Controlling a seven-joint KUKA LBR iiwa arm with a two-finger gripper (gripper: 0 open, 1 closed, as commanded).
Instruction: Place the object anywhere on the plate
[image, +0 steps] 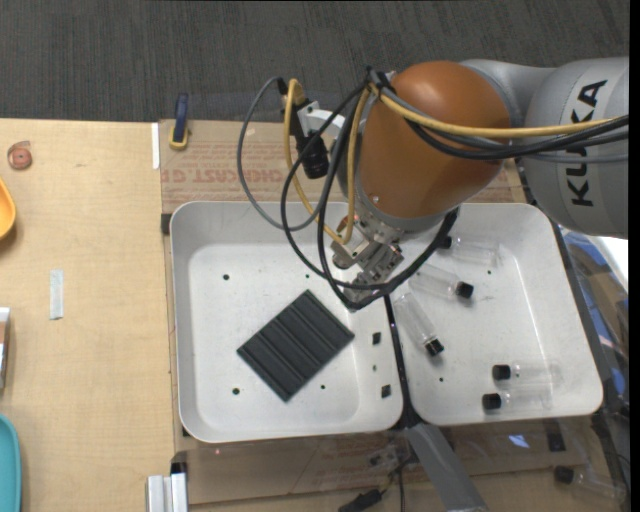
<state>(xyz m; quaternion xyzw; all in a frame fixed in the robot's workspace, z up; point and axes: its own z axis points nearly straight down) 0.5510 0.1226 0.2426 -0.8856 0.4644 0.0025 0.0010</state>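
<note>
Counter (90, 220): bare tan surface, well off to the left of the end effector (368, 262).
Left bin (185, 300): sat left of and below the end effector, and carried the target.
Plate (296, 343): dark, ribbed, lying flat at a slant, down and to the left of the end effector. Nothing lay on it, so the placing was not yet done.
End effector: hung over the seam between the bins, just inside the left one. Open, closed or carrying? I could not tell; the orange wrist and looping cables (300, 170) crowded it.
Object: probably one of the clear, black-capped vials. The nearest vial (420, 325) lay just right and below, a second vial (445, 285) just to the right, and two further vials (525, 374) lay well to the lower right.
Right bin (560, 290): its far corner was cut off by the arm (430, 130).
Risk: a round vial could roll along the plate's ribs and off it; a release from here would miss the plate.
Hard to see: the clear vial bodies almost vanished against the white.
</note>
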